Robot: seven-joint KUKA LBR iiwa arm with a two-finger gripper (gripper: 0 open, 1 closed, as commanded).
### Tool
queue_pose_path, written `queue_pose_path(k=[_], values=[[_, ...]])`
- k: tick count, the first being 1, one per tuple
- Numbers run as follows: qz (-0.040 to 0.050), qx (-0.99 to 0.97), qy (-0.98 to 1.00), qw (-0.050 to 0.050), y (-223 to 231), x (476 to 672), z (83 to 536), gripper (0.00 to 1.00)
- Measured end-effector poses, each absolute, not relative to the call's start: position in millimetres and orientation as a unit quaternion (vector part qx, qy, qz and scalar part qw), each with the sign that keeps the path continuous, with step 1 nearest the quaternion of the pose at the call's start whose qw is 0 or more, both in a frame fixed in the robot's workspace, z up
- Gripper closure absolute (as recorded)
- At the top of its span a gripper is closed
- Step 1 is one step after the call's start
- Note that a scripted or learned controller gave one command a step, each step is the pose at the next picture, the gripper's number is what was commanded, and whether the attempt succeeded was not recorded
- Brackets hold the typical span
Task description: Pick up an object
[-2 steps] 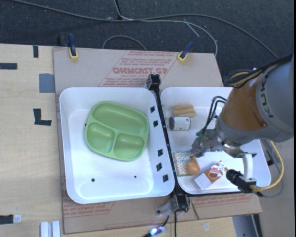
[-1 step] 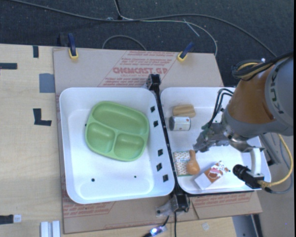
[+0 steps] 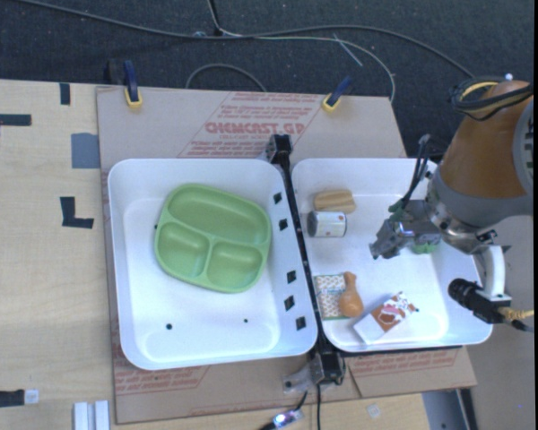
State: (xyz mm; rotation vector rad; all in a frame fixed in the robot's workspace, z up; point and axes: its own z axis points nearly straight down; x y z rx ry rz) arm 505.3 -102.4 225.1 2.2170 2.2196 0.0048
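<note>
Hovering over the right bin (image 3: 430,173), the gripper (image 3: 387,243) has a grip I cannot tell; a small can (image 3: 327,225) lies just left.

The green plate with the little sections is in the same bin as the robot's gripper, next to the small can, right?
Not quite. The camera view shows the green plate in the left bin, lying there by itself. The gripper is over the right bin, and that is the bin the small can lies in.
</note>
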Motion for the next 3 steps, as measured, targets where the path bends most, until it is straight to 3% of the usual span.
queue_pose_path(k=[1,3], values=[[0.0013,0.706,0.708,0.002,-102.2,506.7,277.8,1.0],[-0.0011,0.705,0.709,-0.001,-9.8,539.6,260.7,1.0]])
